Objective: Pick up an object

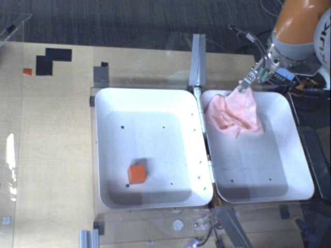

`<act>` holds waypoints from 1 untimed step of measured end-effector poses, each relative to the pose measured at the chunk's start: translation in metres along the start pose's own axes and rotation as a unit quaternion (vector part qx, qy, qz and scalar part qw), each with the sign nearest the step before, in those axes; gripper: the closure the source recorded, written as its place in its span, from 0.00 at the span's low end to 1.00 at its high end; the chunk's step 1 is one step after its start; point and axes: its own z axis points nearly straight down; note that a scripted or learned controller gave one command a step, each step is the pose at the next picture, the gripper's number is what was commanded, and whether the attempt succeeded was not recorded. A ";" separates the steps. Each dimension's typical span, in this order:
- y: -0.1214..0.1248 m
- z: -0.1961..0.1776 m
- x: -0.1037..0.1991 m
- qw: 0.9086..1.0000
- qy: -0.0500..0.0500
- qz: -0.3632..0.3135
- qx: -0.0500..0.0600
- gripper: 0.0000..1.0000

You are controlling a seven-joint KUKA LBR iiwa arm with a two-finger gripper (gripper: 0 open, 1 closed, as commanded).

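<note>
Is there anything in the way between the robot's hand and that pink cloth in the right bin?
Nothing visible stands between them. The hand is right at the upper corner of the pink cloth, which looks pulled up toward it at the back of the right bin. The orange block lies apart in the left bin.
</note>
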 end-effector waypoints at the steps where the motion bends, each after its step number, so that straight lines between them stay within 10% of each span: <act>1: 0.029 0.046 0.040 0.993 0.001 0.115 0.001 1.00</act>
